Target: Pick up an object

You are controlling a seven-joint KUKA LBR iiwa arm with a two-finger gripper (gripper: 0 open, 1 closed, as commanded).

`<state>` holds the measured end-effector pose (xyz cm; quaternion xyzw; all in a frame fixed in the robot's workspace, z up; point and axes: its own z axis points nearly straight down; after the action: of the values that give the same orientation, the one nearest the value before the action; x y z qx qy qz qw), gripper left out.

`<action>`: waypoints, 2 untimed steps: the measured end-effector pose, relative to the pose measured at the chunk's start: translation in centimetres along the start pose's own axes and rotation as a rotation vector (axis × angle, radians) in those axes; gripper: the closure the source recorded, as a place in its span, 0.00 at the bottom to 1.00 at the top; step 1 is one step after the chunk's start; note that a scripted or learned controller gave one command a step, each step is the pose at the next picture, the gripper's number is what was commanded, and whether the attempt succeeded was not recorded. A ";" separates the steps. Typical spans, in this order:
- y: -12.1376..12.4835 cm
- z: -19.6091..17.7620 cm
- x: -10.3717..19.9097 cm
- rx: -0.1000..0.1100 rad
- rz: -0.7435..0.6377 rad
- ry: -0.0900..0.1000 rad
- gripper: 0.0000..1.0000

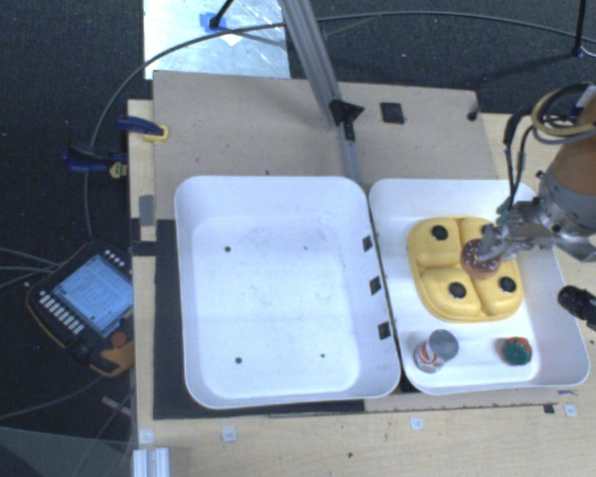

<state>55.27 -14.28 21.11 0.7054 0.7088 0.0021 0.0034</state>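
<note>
Yellow four-lobed plastic block with black dots [464, 269] lies in the right-hand white bin [546, 371], directly beneath the gripper [480, 253], which reaches in from the right over a small brownish ring [475, 256]; whether the fingers are parted or closed I cannot tell.

Both bins [278, 386] white w/ small black dots. Yellow block [447, 266] w/ black spots. Brownish-red ring [476, 256] on it. Green-red ball [517, 350]. Grey-red-white cup [436, 350]. Arm [586, 182] grey, orange band. Bench [268, 127] tan cardboard.
</note>
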 end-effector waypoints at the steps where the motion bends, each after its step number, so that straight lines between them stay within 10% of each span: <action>1: -0.1 -4.4 -0.3 0.001 0.000 0.000 1.00; 2: 0.1 -7.2 -0.3 0.003 -0.001 0.001 1.00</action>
<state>55.26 -14.57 28.30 0.7050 0.7092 0.0014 0.0021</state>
